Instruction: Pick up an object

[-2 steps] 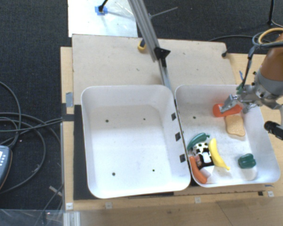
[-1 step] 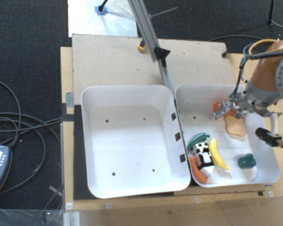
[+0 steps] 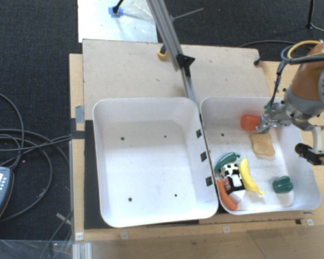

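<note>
objects for picking lie in the right bin point(image 3: 308, 198): an orange block point(image 3: 249, 122), a tan bread slice point(image 3: 263, 144), a banana point(image 3: 249, 177), a green pepper point(image 3: 282, 184), a green-and-white toy point(image 3: 227, 159) and a carrot point(image 3: 225, 193). the gripper point(image 3: 265, 124) hangs just beside the orange block, above the bread slice; its state i cannot tell. the left bin point(image 3: 151, 109) sits alongside on the surface point(image 3: 129, 69).

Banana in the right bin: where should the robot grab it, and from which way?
Probably across the middle of the banana, coming straight down from above. It lies flat with its long, curved body running up and down the view, so its narrow width suits the fingers. A black and white toy crowds its left side, so that finger has little room; the bin floor on its right is bare.
</note>
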`<state>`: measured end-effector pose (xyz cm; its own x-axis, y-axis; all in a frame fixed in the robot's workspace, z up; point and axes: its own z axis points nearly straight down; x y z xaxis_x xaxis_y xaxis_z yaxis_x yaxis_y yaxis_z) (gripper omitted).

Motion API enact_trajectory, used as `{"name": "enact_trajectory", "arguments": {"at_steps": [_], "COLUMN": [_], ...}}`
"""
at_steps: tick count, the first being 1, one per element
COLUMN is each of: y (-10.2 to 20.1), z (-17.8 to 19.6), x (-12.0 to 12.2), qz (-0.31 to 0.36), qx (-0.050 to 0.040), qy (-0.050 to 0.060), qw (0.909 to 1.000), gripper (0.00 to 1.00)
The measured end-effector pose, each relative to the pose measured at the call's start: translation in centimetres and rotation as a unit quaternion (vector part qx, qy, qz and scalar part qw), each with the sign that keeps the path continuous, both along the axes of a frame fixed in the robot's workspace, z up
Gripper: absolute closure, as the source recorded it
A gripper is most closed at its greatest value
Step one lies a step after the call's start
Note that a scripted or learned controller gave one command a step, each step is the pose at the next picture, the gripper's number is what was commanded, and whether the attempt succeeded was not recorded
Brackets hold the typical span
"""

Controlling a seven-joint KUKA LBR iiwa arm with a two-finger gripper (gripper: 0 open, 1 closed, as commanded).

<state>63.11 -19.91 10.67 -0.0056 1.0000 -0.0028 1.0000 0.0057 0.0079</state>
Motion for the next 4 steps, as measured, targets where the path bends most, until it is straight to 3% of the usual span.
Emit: {"name": "enact_trajectory", "arguments": {"at_steps": [2,3,4], "y": [-1.2,-1.2,2.9], "z": [11.3,12.6,13.4], "x": [-0.6,-0.5,-2.6], "qz": [-0.002,-0.001,0.001], "qx": [-0.0001,0.0006,0.0019], "qy": [0.000,0.002,0.003], "qw": [1.0000,1.0000,1.0000], "gripper": [1.00,1.00,1.00]}}
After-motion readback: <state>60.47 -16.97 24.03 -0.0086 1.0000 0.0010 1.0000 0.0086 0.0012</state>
